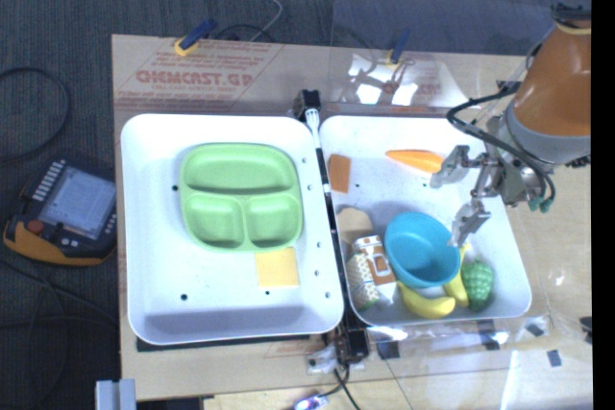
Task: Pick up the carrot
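Reaching in from the right, the grey arm (562,101) with its orange band hangs over the right bin (519,250), and the gripper (459,192) sits low above the bin floor. Its fingers (448,166) are spread apart, one near the upper middle of the bin and the other further down toward the blue bowl (420,250); nothing is between them.

The carrot (413,159) lies flat on the white floor at the top of the right bin, pointing left to right, with its right end just beside the upper finger. Whether they touch cannot be told.

Below the gripper, the blue bowl rests on a yellow banana (430,304), with a green bumpy fruit (478,281) just to its right. A patterned box (364,271) lies left of the bowl, and a small orange block (339,172) sits near the bin's left wall.

The left bin (144,293) holds a green divided plate (240,195) and a yellow square (277,267) just below it. Both bins stand on a counter (144,72), and a handheld controller (65,211) lies on the floor to the left.
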